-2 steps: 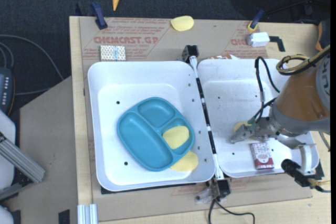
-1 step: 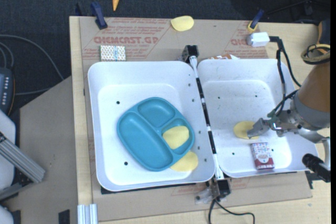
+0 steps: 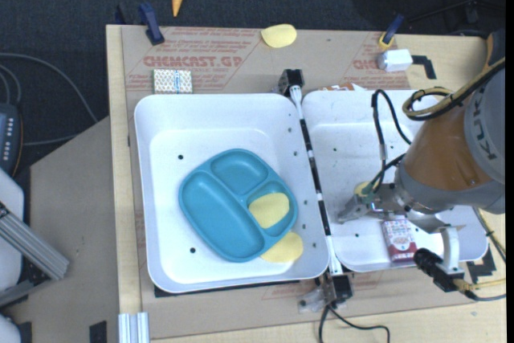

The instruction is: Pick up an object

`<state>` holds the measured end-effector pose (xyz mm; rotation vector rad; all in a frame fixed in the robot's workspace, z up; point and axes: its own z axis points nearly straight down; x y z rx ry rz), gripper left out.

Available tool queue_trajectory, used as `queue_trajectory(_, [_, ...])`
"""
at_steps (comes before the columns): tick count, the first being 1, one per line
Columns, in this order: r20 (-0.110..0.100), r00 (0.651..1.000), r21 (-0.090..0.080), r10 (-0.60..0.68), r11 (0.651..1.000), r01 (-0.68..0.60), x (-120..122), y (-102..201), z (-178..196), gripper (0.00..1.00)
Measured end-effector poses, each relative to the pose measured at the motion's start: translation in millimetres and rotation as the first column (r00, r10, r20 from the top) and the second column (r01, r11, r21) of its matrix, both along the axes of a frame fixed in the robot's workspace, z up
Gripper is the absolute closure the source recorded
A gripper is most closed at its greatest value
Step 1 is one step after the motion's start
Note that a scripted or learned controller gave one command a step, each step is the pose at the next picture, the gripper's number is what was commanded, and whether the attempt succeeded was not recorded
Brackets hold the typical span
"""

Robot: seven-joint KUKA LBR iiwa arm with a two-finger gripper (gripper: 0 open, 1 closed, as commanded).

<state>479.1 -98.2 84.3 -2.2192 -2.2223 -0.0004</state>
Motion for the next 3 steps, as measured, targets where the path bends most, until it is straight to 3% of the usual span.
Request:
queue_trajectory(1, [0.001,1.000,-0.001,-0.001,1.000,0.001,78,-7,0,0.00])
queue_trajectory(2, [0.002,1.000,-0.003,0.000,1.000,0.000,78,-8,10,1.00])
queue_trajectory(3, [0.002,1.000,0.000,0.001,1.000,-0.001,111,53,101,1.00])
